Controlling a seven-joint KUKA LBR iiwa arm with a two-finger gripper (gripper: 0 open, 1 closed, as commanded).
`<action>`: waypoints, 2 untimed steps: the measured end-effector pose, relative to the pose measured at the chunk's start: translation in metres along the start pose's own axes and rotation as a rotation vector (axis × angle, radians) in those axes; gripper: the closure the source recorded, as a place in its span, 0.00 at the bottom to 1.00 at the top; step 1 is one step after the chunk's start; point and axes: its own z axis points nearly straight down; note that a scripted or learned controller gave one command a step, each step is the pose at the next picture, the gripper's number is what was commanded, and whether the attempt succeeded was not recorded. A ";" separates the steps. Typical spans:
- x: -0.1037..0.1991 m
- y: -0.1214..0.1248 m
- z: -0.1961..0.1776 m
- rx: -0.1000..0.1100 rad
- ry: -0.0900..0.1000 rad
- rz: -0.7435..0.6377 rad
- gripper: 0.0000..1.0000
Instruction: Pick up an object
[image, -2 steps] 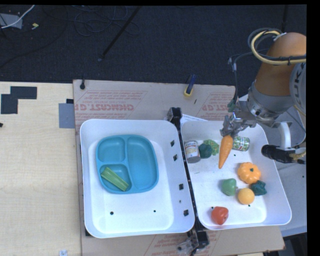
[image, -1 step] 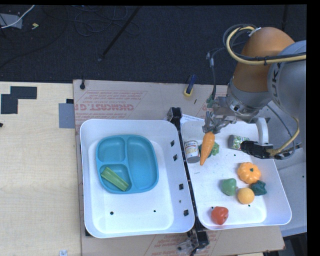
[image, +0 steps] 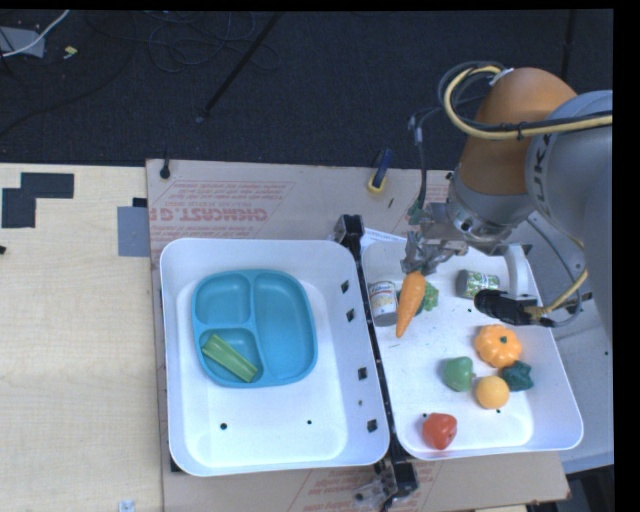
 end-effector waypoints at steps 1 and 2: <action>0.002 0.001 -0.002 -0.002 0.000 0.000 1.00; -0.007 -0.004 -0.005 -0.001 0.000 0.002 1.00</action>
